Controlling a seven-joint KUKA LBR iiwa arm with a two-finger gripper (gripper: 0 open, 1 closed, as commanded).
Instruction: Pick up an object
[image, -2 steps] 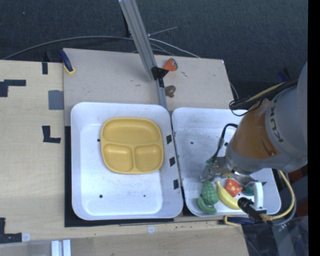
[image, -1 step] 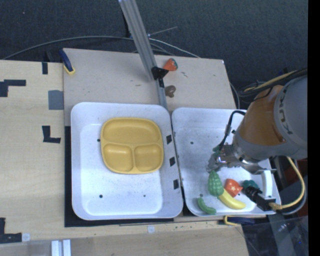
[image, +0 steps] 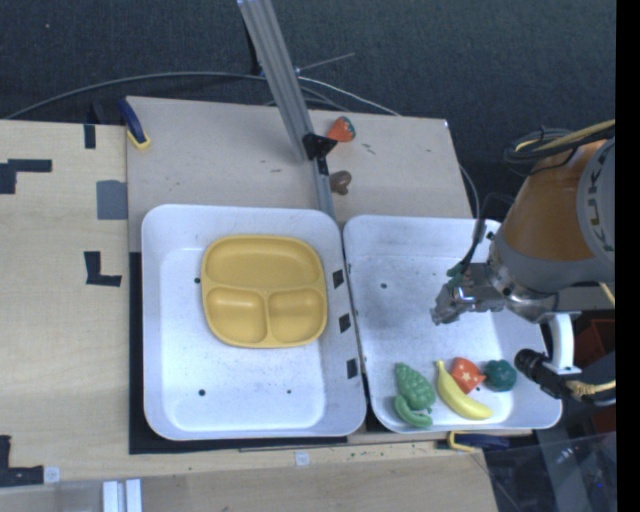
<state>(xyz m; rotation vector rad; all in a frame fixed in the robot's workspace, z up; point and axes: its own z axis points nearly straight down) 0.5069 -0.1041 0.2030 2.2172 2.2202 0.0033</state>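
Gripper (image: 447, 308) above the right bin (image: 400, 260), finger state indeterminate (too blurred). Banana (image: 462, 396), green toy (image: 412, 393) and red-and-green piece (image: 478, 374) lie along the bin's near edge; yellow tray (image: 265, 290) occupies the left bin (image: 170, 330).

The grey metal claw (image: 447, 308) hangs from a grey arm (image: 560, 245) with a broad orange band. Under the claw lies a shallow white plastic bin (image: 400, 260), its floor speckled with small dark marks. Below the claw sit a dark green knobbly toy vegetable (image: 413, 393), a yellow toy banana (image: 460, 395), a red-orange toy fruit (image: 465, 372) and a dark teal round toy (image: 499, 375). Left of the claw, a second white bin (image: 170, 400) carries a mustard-yellow divided plastic plate (image: 265, 290). The bench (image: 50, 300) is pale tan wood with black and grey tape patches.
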